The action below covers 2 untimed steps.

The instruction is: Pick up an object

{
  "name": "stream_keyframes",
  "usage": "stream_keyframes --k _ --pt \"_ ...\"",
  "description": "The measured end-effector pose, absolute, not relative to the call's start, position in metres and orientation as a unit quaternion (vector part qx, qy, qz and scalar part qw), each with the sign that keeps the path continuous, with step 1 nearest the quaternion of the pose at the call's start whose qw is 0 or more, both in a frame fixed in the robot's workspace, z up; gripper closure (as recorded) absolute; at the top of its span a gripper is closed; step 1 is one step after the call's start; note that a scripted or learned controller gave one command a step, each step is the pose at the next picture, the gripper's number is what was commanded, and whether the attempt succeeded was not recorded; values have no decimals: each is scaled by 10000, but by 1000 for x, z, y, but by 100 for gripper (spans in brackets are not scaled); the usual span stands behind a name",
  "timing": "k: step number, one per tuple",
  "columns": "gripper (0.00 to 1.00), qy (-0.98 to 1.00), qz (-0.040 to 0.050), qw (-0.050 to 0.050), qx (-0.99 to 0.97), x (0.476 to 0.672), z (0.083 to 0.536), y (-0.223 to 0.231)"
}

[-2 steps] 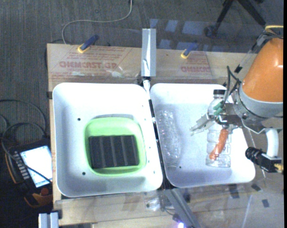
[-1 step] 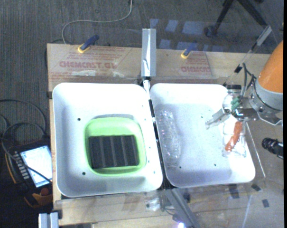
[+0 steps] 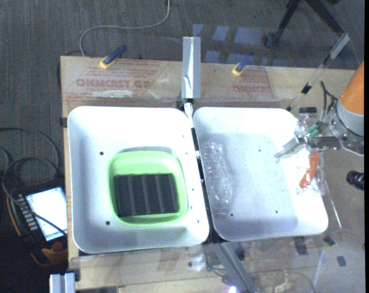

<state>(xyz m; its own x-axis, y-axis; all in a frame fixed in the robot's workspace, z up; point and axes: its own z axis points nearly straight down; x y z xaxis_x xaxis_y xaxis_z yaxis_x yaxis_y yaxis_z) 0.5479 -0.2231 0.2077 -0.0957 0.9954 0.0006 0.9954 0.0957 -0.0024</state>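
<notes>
pincer [image 3: 294, 146] over right bin [image 3: 257, 224] rim, grip state unclear; board [image 3: 117, 84] lettering unreadable.

Dark grey carpet [image 3: 38, 29] covers the floor all around, ribbed and a little worn-looking. A thin pale cable [image 3: 120, 26] loops across it near the top, and darker cables [image 3: 19, 157] curl along the left side next to a small lit screen [image 3: 47, 209] lying on the floor. At the upper right stands the black star base of an office chair [image 3: 294, 5] on its castors. The desk [image 3: 141, 81] is a pale wooden board with faded red lettering, held at its far edge by two blue-and-yellow clamps [image 3: 113, 55]. The light is even and soft, with no hard shadows.
</notes>
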Motion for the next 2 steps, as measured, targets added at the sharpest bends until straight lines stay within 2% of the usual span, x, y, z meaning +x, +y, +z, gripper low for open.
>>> stream_keyframes --k 1,2 --pt "0 -7008 4 16 -7133 529 217 -183" --pt "0 -6647 5 18 -7471 512 196 -166"
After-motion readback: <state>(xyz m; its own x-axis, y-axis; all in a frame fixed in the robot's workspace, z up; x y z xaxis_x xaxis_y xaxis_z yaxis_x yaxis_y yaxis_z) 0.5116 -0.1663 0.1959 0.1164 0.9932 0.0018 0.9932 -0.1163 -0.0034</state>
